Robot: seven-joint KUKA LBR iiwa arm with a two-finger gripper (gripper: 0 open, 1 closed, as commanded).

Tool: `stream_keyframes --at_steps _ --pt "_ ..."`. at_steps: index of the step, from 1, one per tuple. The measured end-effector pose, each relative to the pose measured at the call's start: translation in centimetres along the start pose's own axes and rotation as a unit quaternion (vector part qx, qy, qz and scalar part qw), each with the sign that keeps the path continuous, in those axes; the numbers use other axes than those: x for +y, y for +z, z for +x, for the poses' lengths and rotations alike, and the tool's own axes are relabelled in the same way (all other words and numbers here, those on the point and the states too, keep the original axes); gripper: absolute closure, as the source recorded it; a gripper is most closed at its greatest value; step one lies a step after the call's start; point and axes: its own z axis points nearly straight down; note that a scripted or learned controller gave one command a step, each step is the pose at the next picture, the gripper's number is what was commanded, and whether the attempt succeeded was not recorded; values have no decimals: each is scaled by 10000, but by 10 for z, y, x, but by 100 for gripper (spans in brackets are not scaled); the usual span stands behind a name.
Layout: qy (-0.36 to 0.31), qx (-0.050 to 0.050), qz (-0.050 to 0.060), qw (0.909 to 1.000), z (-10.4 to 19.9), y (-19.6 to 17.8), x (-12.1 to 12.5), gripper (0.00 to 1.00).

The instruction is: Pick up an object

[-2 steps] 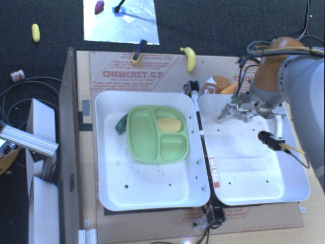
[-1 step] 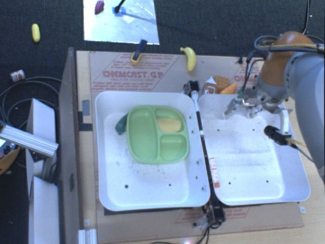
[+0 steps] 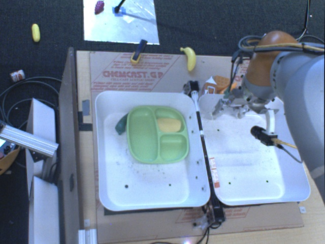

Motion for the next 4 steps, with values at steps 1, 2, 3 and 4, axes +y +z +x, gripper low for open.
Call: stream_keyframes --at_steps 1,2,3,4 --pt "7 -2 1 10000 9 0 0 0" --pt "-1 -7 -19 10000 8 -12 1 100" --pt "35 -15 -48 10000 -12 -107 2 100" --pt "-26 16 -21 10000 68 -152 -17 100"
